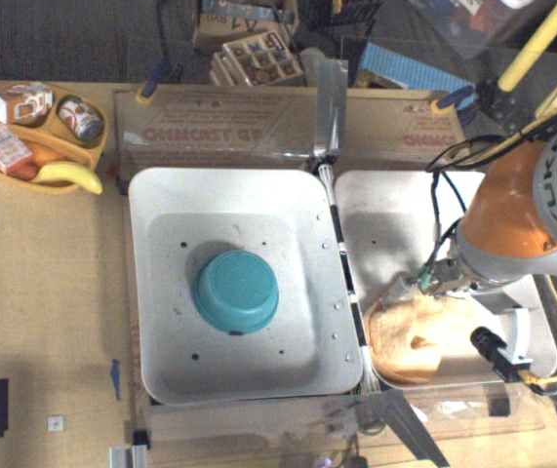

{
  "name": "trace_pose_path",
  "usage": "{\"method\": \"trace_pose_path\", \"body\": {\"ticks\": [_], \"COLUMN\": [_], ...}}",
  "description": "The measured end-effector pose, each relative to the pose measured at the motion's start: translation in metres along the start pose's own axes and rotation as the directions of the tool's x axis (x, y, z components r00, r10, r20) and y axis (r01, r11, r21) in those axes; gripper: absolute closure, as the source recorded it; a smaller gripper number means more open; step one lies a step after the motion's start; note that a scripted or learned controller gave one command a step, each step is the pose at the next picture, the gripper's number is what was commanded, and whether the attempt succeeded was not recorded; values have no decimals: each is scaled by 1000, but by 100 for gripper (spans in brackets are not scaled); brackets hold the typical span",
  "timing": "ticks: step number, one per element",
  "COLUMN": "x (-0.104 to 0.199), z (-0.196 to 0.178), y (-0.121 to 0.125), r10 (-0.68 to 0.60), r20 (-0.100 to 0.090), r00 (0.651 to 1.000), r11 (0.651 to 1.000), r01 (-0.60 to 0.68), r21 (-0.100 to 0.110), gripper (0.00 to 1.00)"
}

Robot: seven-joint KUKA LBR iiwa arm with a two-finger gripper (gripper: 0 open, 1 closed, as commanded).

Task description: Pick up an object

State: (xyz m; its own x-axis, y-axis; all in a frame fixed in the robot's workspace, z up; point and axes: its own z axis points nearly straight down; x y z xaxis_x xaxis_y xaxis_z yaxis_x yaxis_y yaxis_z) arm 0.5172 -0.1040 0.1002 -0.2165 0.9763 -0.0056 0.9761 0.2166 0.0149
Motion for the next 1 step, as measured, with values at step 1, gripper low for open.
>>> {"method": "trace_pose_path", "body": {"ticks": [1], "x": [-11], "z": [12], "y": [42], "r10": [6], "r20": [-1], "r00": [1000], "r11": [1000], "r01": [-6], "r21": [7], "gripper": [0]}}
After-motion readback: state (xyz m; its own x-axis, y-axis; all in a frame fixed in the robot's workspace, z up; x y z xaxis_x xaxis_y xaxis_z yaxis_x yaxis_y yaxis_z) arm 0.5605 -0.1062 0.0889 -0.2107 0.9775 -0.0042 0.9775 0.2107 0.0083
